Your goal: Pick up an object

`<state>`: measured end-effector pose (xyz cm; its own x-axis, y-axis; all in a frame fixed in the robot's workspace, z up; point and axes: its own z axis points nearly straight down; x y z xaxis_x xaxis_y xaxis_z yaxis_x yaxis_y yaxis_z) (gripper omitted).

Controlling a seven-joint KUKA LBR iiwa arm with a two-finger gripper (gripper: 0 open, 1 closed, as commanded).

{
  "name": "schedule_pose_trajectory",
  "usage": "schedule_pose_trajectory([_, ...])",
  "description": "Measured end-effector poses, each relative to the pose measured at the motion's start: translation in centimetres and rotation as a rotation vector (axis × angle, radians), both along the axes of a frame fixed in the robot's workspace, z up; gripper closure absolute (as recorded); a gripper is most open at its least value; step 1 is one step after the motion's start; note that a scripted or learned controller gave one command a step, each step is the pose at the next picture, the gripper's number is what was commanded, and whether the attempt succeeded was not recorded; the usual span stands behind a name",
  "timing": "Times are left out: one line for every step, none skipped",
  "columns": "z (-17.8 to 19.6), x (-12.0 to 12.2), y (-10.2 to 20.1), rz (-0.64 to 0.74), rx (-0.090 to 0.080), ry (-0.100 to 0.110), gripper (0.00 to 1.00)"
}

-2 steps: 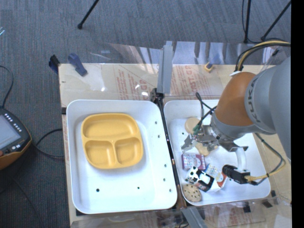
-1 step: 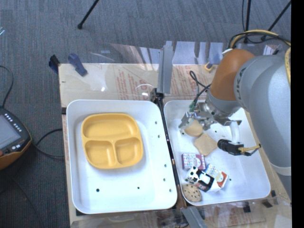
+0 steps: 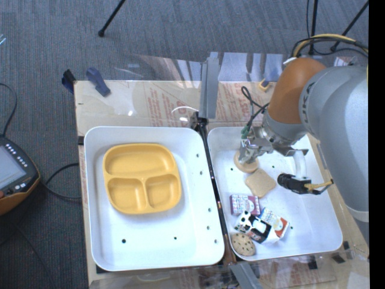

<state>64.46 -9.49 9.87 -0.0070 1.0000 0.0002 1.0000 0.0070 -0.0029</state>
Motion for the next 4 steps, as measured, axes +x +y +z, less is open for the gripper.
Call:
schedule_pose_trajectory([-0.1,-0.1,0.0,0.001,0.0,0.003,0.0])
schedule_pose_trajectory([0.9,0.0,0.0,0.003,0.0,0.003,1.0])
schedule_pose_trajectory([0.8,-0.1,0.0,0.004,0.0,0.004,0.0])
schedule_pose_trajectory([-1.3,-1.8,-1.5,-0.004,0.0,0.002,0.0])
